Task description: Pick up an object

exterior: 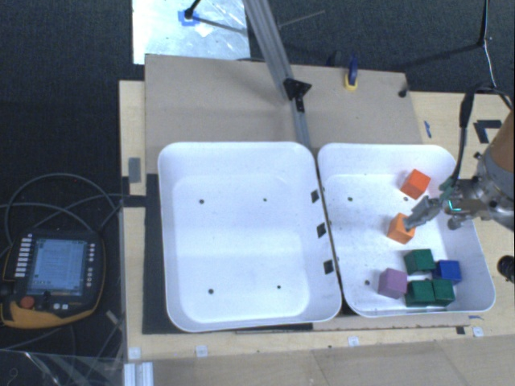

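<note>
Reaching in from 3 o'clock: the gripper (412, 225) comes over the right bin's rim, its grey fingers slanting toward 8 o'clock; the wrist and arm sit at the frame's right edge
Claw state: the fingertips meet the lower orange cube (400, 229); whether they are clenched on it or merely touching cannot be told from this slant
Lower orange cube: near the middle of the right bin (354, 185), just at the fingertips; tilted slightly
Upper orange cube (416, 183): toward 1 o'clock from the lower one, apart from it, close to the bin's far wall
Green blocks: one (418, 260) at 5 o'clock from the lower orange cube; two more (429, 292) just beneath it, side by side near the bin's near wall
Blue cube (448, 271): touching or just beside the green blocks, on their 3 o'clock side
Purple cube (393, 282): at 9 o'clock from the lower green pair, just beside them
Left bin (241, 232): white, with small dark dots on its floor; joined to the right bin along a seam with dark clips
Pendant (55, 280): at 9 o'clock off the bench, on dark carpet; orange-yellow casing, lit screen, cables looping round it; screen writing too small to read
Labels and brands: no legible writing on cubes, bins or bench
Yellow clamp (352, 75): at 12 o'clock on the bench's far edge
</note>
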You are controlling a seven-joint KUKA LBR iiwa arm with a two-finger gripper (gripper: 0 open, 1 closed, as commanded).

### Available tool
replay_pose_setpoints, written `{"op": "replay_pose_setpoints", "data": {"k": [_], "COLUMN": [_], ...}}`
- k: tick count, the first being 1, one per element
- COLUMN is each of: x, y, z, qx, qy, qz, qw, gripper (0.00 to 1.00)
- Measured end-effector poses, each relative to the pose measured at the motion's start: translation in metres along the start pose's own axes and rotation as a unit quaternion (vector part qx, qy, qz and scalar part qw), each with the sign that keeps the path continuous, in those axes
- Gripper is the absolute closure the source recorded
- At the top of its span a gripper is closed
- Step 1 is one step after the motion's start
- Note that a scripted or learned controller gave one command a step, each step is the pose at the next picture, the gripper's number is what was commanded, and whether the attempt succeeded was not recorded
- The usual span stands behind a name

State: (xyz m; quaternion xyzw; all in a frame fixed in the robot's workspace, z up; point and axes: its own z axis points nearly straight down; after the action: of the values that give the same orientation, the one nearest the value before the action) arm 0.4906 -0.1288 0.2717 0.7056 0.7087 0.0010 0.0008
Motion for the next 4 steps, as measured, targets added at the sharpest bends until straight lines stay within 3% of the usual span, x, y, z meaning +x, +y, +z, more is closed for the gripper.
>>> {"op": "replay_pose_setpoints", "data": {"k": [1, 4], "x": [0.000, 0.006], "y": [0.000, 0.001], "z": [0.000, 0.149], "qx": [0.000, 0.003], "qy": [0.000, 0.001], "qz": [0.001, 0.001], "qw": [1.0000, 1.0000], "gripper": [0.00, 0.00]}}
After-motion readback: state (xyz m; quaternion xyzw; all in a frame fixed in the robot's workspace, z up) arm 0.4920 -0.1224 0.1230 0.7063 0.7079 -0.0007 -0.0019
